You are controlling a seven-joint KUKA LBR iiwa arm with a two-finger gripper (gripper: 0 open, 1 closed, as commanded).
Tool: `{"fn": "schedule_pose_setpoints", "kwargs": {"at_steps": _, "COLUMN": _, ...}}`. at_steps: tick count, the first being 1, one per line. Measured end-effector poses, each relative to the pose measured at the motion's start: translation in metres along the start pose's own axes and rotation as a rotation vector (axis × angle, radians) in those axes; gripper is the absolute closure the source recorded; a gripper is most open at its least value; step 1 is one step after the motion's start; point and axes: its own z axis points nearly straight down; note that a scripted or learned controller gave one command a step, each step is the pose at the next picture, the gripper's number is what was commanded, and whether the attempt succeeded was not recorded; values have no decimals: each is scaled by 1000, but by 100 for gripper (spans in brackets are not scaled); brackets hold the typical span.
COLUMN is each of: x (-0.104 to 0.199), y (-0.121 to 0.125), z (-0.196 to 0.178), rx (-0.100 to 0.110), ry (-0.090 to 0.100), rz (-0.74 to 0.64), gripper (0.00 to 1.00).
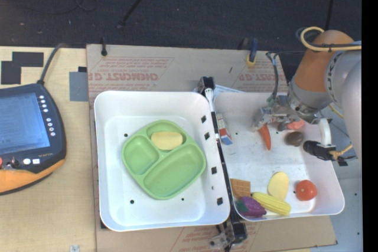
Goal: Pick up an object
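Note:
My gripper (273, 117) is low over the back of the right bin (331, 205), reaching in from the right. An orange carrot-shaped piece (265, 137) lies just below and in front of it, very close or touching. A small pink-red piece (295, 124) and a brown round piece (294, 138) sit right beside the gripper. At the bin's front lie a red tomato (305, 190), a pale yellow piece (278, 184), a corn cob (271, 203), a purple piece (250, 205) and a tan square (240, 187).
The left bin (112, 203) holds a green divided plate (142, 171) with a yellow piece (167, 140) in its top compartment. A black divider (214, 144) separates the bins. A tablet pendant (26, 133) lies at the far left.

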Motion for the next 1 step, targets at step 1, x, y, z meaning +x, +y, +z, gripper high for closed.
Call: {"fn": "schedule_pose_setpoints", "kwargs": {"at_steps": 1, "x": 2, "y": 0, "z": -10, "rx": 0, "ry": -3, "rz": -5, "gripper": 100}}
